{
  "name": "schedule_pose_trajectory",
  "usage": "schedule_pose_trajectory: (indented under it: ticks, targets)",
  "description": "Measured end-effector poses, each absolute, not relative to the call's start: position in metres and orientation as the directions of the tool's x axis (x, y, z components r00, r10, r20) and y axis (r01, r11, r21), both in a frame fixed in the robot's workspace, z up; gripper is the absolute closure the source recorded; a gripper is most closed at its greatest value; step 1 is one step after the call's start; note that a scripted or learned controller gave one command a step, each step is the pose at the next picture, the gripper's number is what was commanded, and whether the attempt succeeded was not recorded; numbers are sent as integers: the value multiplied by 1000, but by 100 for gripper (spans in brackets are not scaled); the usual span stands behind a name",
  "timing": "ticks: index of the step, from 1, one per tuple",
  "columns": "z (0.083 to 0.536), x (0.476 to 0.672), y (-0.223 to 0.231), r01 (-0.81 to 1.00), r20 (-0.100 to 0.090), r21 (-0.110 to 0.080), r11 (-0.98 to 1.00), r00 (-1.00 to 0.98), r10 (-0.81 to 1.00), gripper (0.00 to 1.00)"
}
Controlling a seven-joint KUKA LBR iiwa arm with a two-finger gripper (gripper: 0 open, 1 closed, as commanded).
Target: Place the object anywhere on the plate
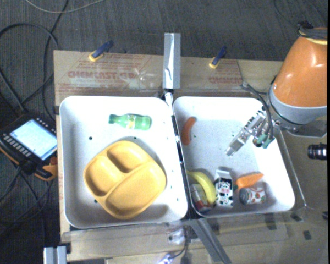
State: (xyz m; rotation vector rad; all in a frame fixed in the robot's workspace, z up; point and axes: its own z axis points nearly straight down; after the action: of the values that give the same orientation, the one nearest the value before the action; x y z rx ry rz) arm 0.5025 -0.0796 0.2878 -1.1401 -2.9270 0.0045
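- Gripper (234, 147) hangs over the right bin (209, 111), jaws unreadable (too blurred).
- Yellow plate (125, 179) sits in the left bin (77, 114).
- Green bottle (131, 121) lies flat, long axis left-right.

Lighting: bright, even, from overhead. Glare: 2 white bins (121, 106) near washed out; sheen on orange arm band (303, 70). Shadows: soft, short beneath yellow plate (125, 178). Focus: mildly soft overall; gripper (231, 149) slightly blurred. Floor dim.
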Motion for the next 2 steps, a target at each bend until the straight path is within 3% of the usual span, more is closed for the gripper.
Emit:
schedule_pose_trajectory:
  ticks: [1, 2]
  targets:
    - [318, 488, -48, 694, 0, -1, 720, -720, 694, 100]
    - [368, 485, -132, 709, -4, -1, 705, -705, 709, 100]
